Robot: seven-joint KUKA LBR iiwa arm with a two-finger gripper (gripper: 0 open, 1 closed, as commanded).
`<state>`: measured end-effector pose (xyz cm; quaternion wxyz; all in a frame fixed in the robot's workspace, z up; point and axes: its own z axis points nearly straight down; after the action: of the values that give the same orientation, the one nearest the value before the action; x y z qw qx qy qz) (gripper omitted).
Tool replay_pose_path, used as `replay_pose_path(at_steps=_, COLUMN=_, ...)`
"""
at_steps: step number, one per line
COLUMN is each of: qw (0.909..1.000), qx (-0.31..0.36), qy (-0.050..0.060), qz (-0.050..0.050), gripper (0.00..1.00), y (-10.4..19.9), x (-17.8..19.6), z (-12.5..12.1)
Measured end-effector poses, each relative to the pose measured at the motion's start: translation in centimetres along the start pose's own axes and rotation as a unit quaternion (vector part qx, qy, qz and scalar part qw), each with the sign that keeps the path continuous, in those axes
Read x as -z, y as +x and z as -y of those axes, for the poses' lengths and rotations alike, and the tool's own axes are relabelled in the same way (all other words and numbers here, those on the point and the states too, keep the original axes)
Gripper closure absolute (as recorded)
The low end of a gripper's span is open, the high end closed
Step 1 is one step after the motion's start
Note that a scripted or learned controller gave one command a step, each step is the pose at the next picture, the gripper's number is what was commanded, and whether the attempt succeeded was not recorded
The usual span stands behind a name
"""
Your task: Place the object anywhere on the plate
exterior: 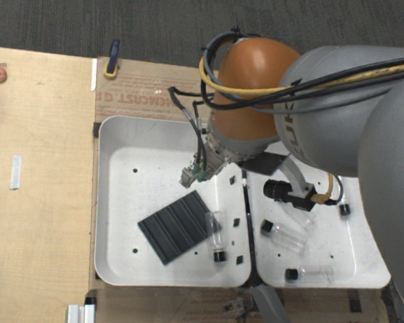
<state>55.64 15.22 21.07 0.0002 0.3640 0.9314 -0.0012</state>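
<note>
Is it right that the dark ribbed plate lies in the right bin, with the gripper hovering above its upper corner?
Not quite. The camera view shows the dark ribbed plate lying in the left bin, not the right bin. The rest stands: the gripper hovers just above the plate's upper corner.

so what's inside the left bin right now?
Left bin holds a dark ribbed plate, lying flat and turned at an angle, with a small clear object at its right edge. The arm covers the bin's top right corner.
</note>
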Motion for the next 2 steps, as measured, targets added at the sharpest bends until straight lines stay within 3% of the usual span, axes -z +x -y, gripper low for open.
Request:
replay_pose_path(at_steps=1, qw=0.9823, qx=0.188, qy=-0.001, qz=0.000, gripper=1.00, y=-2.0, x=4.8, z=6.4)
replay_pose_path(at_steps=2, qw=0.9558, qx=0.294, qy=-0.002, qz=0.001, gripper=1.00, y=-2.8, x=19.8, z=4.7)
